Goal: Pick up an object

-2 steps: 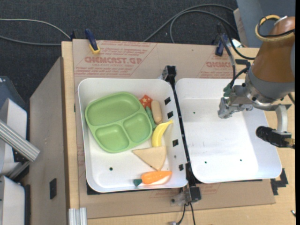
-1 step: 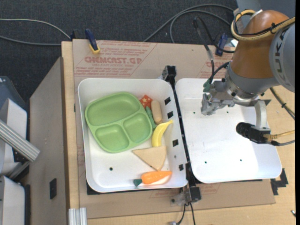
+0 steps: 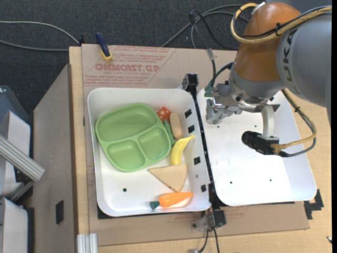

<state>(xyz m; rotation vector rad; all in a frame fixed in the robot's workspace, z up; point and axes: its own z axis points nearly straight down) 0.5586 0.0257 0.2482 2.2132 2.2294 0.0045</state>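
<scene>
Camera view looks down on two white bins: the left bin (image 3: 105, 194) holds a green divided plate (image 3: 131, 136) at its 10 o'clock, a banana (image 3: 180, 149), a tan wedge (image 3: 171, 175) and a carrot (image 3: 174, 199) toward 5 o'clock. The jaws (image 3: 216, 112) hang over the right bin (image 3: 263, 188) at its 10 o'clock; whether they stand apart cannot be told.

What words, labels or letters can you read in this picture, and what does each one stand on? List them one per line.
"CHEMCAST GP" in red, on the brown board behind the left bin.
Smaller red lines above and below it on the same board: too small to read.
"KU" and part of another letter, reading downward on the grey arm, cut off by its curve.
No text can be made out on the bins, the green tray or the toy food.
</scene>
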